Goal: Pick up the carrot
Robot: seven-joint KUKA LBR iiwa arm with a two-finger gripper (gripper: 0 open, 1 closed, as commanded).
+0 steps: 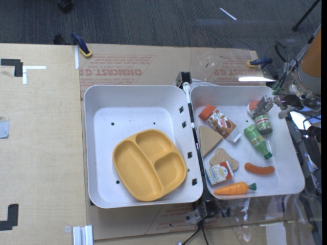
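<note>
Bins: two shallow white bins, left bin (92, 137) and right bin (291, 152), mid-frame.
Plate: one yellow three-compartment plastic plate (149, 164) in the left bin.
Carrot: one orange toy carrot with green top (235, 189), lying along the right bin's lower edge.
Other items: one red sausage (259, 169), one green bottle (257, 140), one toast slice (225, 160).
Gripper (264, 106): upper right of the right bin; grip state cannot be told, tips blurred against a small can.

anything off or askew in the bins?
Nothing damaged or spilled. The right bin is just cluttered: carrot lies flat at the near edge, green bottle is tipped on its side, sausage loose nearby. The yellow plate sits skewed in the left bin.
</note>
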